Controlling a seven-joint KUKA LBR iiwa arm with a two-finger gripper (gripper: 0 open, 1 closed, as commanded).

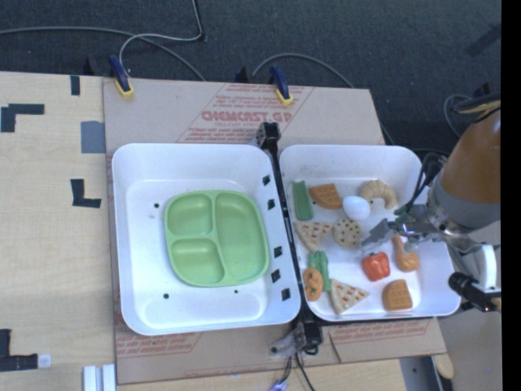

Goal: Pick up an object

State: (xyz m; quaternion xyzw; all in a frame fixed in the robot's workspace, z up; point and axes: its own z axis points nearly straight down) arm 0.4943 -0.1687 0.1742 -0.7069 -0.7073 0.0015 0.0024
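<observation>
Gripper point(389, 231) hovers, seemingly just above red pepper point(375, 265).

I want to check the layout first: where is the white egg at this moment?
The white egg lies in the right bin, toward its far side, between the orange wedge on its left and the croissant on its right, just above the cookie.

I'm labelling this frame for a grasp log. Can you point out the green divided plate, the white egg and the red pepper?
green divided plate point(238, 228): camera view, floor of its long right compartment.
white egg point(356, 208): camera view, middle of its top.
red pepper point(375, 266): camera view, centre of its red body.
</observation>
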